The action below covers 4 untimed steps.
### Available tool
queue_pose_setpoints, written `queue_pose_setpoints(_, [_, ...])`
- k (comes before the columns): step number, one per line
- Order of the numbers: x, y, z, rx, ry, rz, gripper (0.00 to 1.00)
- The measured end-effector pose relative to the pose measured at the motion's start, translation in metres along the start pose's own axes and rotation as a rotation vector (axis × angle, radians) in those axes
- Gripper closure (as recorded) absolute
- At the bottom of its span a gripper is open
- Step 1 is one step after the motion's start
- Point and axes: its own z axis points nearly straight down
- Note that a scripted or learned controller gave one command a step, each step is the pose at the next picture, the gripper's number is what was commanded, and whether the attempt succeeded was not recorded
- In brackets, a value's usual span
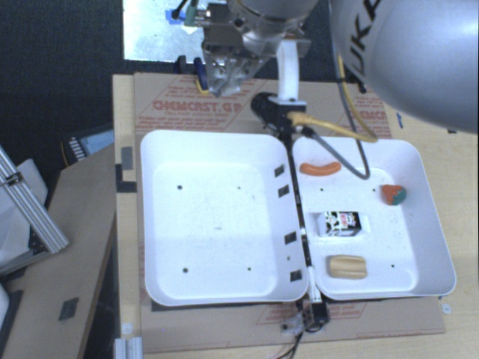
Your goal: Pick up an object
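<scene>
The tool (223,77) hangs high at the top of the view, above the far edge of the desk (90,223) and beyond the left bin (161,155). Its tip is blurry and shiny, so I cannot tell how it is set. Nothing can be seen in it. The big grey arm (404,36) fills the top right corner and is cut off by the edge of the view. It hides the part of the desk behind it. A yellow cable (333,129) and a grey cable (358,172) run from under the arm over the far rim of the right bin (430,215).

All four things lie in the right bin, well apart from the tool. An orange sausage (320,168) lies near the far rim. A red and green ball (393,194) sits to the right. A small black and white box (343,224) lies in the middle; its print is too small to read. A tan bread roll (347,267) lies near the front rim.
</scene>
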Motion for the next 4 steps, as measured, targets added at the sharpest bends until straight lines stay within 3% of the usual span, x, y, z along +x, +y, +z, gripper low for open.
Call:
queue_pose_setpoints(1, [-0.054, -0.032, 0.146, 0.025, -0.012, 0.016, 1.00])
queue_pose_setpoints(2, [-0.151, -0.082, 0.139, 0.012, -0.008, 0.020, 1.00])
queue_pose_setpoints(3, [-0.107, -0.088, 0.080, 0.004, -0.003, 0.004, 1.00])
queue_pose_setpoints(4, [-0.081, -0.107, -0.018, -0.002, -0.001, 0.005, 1.00])
